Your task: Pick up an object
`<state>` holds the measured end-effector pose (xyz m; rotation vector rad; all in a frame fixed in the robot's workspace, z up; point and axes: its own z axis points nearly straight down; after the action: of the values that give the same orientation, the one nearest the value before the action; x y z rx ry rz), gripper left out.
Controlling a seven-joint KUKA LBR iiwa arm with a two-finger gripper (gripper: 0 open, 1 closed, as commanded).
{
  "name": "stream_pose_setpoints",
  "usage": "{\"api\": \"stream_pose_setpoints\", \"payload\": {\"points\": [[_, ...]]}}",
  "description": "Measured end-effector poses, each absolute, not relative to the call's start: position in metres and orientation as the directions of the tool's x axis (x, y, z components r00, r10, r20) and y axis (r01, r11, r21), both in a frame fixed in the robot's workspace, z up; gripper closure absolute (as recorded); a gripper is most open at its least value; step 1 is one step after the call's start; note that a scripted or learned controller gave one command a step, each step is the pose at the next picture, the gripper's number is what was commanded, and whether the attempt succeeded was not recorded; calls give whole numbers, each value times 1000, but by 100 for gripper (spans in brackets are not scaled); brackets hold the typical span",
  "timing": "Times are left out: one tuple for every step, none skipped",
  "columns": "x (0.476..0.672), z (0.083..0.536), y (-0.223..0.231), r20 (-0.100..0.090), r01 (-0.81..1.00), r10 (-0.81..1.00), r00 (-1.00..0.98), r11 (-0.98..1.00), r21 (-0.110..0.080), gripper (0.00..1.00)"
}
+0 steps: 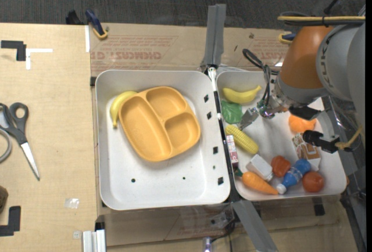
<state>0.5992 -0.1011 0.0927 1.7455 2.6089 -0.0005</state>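
Observation:
My gripper [251,117] hangs low in the right bin [331,190], below the orange band of the arm. It is just right of a green toy [232,111] and above a corn cob [242,138]. I see nothing held in it. A yellow banana [241,94] lies at the bin's far end. At the near end lie a carrot [260,184], a white block [260,166], a red-orange tomato [281,164], a blue bottle [294,175] and a red ball [314,181]. An orange fruit [302,124] and a small printed box [307,150] sit to the right, partly under the arm.
The left bin [116,187] holds a yellow divided plate [160,123] with a second banana [119,105] at its left edge. A thin red-and-white tube [231,150] lies along the rim between the bins. Scissors [20,135] rest on the bench at far left.

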Motion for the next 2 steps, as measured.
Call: {"api": "stream_pose_setpoints", "payload": {"points": [[654,93,-130,-3,936,936,-352,352,2,0],[660,94,-154,-5,926,926,-377,377,3,0]]}}
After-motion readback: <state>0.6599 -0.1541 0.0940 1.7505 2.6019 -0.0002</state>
